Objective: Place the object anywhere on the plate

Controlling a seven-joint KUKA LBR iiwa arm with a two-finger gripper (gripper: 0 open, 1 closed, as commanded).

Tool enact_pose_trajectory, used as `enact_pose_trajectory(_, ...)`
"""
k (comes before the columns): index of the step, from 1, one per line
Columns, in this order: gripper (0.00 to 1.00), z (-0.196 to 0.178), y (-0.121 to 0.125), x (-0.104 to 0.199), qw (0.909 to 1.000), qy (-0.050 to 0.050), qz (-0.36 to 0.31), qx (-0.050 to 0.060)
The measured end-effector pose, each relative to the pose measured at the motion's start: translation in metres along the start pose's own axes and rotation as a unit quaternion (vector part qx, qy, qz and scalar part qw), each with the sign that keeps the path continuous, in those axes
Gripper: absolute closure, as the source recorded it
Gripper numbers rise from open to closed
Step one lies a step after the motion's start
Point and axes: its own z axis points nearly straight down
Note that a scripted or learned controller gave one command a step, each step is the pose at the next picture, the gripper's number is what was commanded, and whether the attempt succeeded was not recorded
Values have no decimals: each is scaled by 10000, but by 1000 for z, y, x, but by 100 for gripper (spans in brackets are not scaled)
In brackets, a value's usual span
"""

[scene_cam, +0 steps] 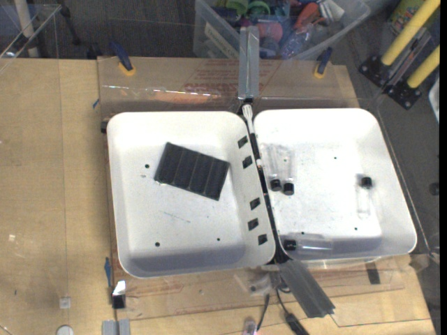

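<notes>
Claw state cannot be told from this view: neither how far it is open nor whether it has hold of anything. On the wooden bench (49, 187) two shallow white bins sit side by side, their inner rims touching along a seam marked by a row of small black tabs (250, 187). In the left bin (133, 243) lies a flat dark ribbed slab (192, 171), rectangular, turned slightly clockwise, resting in the upper middle of the bin floor and well apart from every wall; it is the only plate-like thing there, and nothing rests on it. The right bin (391, 222) holds a few small black pieces: a pair (282, 185) just beside each other near the seam, and a single one (364, 182) towards the far right. Faint, glassy shapes surround them and are too washed out against the white to make out. Another dark spot (290, 245) sits by the lower rim near the seam. Which of these is the task's object I cannot tell; all of them lie in the right bin, well apart from the slab. Behind the bins a grey metal bar (248, 61) runs up from the seam, with a blue clamp (124, 65) to its left and another (323, 63) to its right. A clear tub of coloured toys (279, 9) stands beyond, and yellow tubes (415, 26) lean at the top right.
</notes>
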Motion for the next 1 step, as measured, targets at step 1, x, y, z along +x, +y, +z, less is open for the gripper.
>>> enact_pose_trajectory(1, 100, -36, 0, 0, 9993, 3, -380, -2)
